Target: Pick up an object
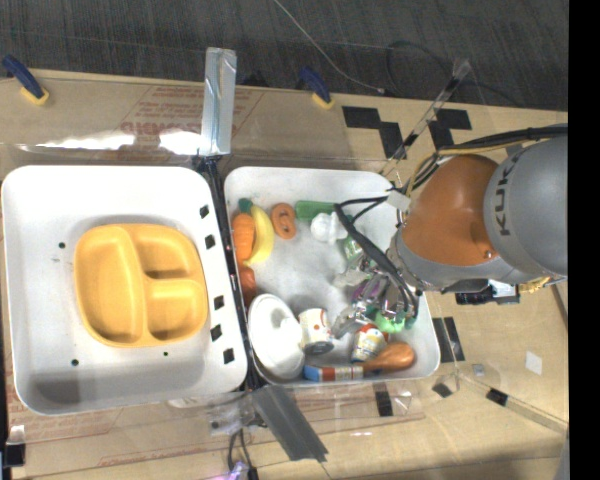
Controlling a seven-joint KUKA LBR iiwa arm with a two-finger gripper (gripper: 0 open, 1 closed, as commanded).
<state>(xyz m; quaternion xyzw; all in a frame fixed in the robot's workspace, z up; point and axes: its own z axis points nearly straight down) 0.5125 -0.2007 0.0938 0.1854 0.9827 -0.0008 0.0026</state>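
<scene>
The right bin (310, 176) holds a jumble of toy food and kitchenware. A carrot (243, 236), a banana (263, 236), a small orange-brown piece (283, 220) and a green item (315, 210) lie along its far left. A white bowl (272, 333), a white cup (316, 330), a small bottle (368, 343), a brown sausage-shaped piece (390, 356) and a red-and-blue marker (332, 373) crowd the near side. My gripper (372, 303) hangs low over the clutter at the bin's right middle, below the orange wrist band (450, 213). Cables and small items hide its tips.
The left bin (40, 268) holds a yellow divided plate (140, 280). A metal post (218, 103) stands at the back between the two bins. Blue clamps (27, 78) grip the cardboard at the bench's far edge. The arm's body covers the right bin's right wall.
</scene>
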